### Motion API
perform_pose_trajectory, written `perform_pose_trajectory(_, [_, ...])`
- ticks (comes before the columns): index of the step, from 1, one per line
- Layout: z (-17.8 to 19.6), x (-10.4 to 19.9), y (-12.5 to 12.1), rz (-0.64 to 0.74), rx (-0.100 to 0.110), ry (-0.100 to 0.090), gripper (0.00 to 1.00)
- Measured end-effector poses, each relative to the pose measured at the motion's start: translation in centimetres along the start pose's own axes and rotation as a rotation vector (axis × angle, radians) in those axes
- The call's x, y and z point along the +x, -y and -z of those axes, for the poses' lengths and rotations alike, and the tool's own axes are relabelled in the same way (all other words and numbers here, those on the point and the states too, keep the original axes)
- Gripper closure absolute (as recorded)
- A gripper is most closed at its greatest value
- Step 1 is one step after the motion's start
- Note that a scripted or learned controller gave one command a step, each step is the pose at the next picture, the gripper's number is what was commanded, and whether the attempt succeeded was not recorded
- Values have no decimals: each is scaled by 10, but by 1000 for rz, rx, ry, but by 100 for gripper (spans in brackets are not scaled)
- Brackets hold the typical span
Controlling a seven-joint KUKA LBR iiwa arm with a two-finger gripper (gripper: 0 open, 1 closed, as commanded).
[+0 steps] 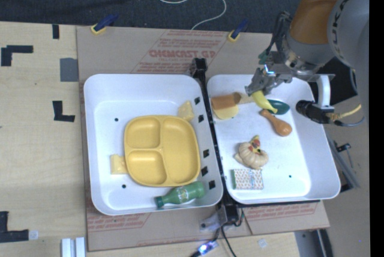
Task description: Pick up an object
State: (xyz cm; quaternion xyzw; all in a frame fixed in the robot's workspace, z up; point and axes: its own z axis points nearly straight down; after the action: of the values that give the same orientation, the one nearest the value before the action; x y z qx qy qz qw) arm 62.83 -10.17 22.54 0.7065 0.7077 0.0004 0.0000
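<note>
My gripper [262,83] hangs low over the back of the right bin [300,187], reaching in from the right. Directly under its tip lies a small yellow banana-like piece [260,99], touching a teal object [280,107]. Whether the gripper touches the yellow piece I cannot tell. A tan bread-like toy [225,105] lies to the left of the tip, by the bin's left wall. A brown drumstick [277,124] lies just in front of the teal object. Nearer the front sit a beige lumpy toy [252,154] and a small patterned packet [248,179].
The left bin [99,130] holds a yellow divided plate [162,149], a green bottle [180,194] lying at the front, a pale yellow wedge [186,109] and a yellow block [117,164]. A black divider [207,123] runs between the bins. A white cable [192,0] loops behind.
</note>
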Motion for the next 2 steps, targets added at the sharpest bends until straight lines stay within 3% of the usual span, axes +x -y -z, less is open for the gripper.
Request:
perform_pose_trajectory(1, [-11,16,48,-2,6,0,100])
perform_pose_trajectory(2, [1,24,97,-3,5,0,100])
